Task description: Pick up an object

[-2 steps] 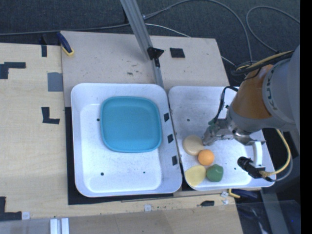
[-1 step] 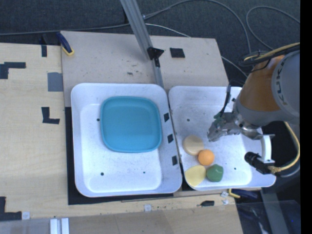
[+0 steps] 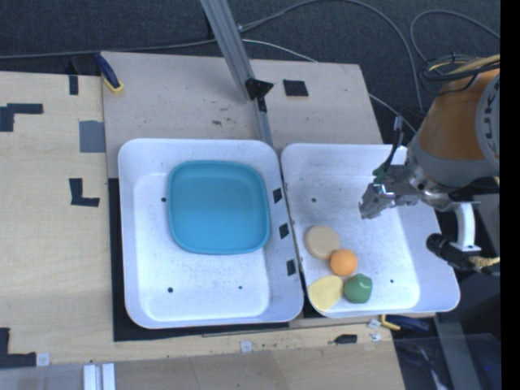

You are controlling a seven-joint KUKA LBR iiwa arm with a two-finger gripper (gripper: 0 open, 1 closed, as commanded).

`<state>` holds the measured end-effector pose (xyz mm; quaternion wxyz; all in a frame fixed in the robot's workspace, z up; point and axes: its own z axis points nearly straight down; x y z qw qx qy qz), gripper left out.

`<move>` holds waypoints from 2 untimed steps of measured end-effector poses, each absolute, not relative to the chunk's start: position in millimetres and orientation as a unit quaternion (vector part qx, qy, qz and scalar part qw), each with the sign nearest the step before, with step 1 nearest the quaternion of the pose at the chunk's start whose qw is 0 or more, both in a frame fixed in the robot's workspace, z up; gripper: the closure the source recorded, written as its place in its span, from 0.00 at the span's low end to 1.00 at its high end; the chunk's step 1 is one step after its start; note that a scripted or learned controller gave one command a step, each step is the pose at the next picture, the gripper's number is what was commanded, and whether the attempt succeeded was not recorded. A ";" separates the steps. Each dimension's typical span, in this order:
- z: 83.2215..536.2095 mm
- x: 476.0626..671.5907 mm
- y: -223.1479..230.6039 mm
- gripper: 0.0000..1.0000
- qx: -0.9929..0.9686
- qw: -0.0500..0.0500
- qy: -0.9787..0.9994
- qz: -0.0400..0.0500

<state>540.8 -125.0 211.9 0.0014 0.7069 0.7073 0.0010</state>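
In the right bin (image 3: 325, 169) lie a tan round piece (image 3: 322, 240), an orange ball (image 3: 344, 262), a yellow piece (image 3: 325, 292) and a green piece (image 3: 357, 288), clustered at the bin's near left. My gripper (image 3: 371, 207) hangs over the right bin's middle, up and to the right of the cluster, apart from every piece. Nothing shows between its fingers. The grey and orange arm (image 3: 459, 136) comes in from the right.
A blue square plate (image 3: 218, 205) lies in the left bin (image 3: 146, 299). A grey metal pole (image 3: 236, 51) slants from the top down to the gap between the bins. Cables run over the dark floor behind.
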 end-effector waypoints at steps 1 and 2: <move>225.4 541.0 -124.9 1.00 0.707 0.000 0.707 0.000; 229.3 543.2 -67.2 1.00 0.706 -0.001 0.709 0.000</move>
